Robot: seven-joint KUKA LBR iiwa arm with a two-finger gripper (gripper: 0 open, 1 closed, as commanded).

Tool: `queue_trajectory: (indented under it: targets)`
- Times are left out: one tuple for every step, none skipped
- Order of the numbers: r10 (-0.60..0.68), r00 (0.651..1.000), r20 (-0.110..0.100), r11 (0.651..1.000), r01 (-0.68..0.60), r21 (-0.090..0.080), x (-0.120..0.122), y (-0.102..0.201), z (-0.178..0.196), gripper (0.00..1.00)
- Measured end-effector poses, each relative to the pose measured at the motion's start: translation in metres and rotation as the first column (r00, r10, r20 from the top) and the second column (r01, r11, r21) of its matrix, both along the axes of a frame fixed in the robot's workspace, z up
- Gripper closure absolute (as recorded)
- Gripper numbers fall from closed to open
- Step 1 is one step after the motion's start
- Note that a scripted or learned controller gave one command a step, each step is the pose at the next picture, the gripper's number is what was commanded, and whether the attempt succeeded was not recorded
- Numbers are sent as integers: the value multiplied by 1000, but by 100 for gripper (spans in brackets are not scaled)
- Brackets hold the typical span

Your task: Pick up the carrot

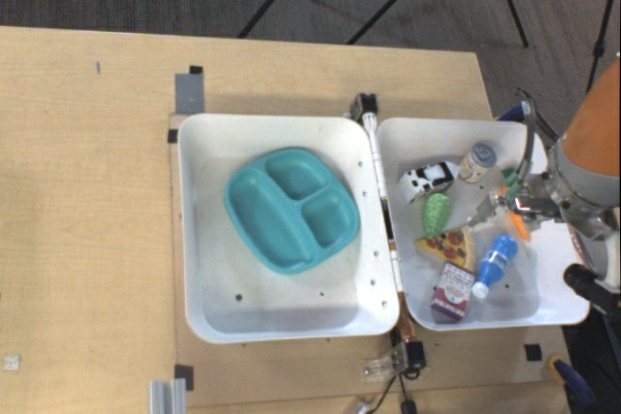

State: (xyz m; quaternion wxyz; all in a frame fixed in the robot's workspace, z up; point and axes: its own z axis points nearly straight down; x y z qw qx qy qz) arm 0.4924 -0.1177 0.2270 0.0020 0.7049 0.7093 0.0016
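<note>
White plastic fills the near part of the scene: two shallow bins side by side on the pale wooden counter [87, 208]. At the front of the right bin [558, 305] lies a small maroon carton [451, 294], with a blue bottle [495, 262] just beside it and a pizza slice toy [448, 247] a little further in. Beyond those sit a green lumpy toy [437, 211], a black-and-white cow figure [429, 177] and a small capped jar [477, 160] toward the back wall. The left bin [204, 305] carries a teal divided plate [291, 208].

The carrot [521, 228] shows as a sliver of orange near the right wall of the right bin, just beyond the bottle's cap. The tool [512, 205] is low in the bin right at it, touching or nearly so. I cannot tell how far its fingers are spread, nor whether the carrot is between them; the metal parts blur together there.

To my eye this is the grasp itself. What it calls for next is a firm close on the carrot, then a straight lift away from the bottle.
</note>
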Motion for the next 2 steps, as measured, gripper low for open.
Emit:
queue_trajectory:
  targets:
    - [-185, 983, -2, 983, 185, 1, 76, -45, -66, 0]
    - [-68, 997, 21, 998, 68, 3, 105, -70, -119, 0]
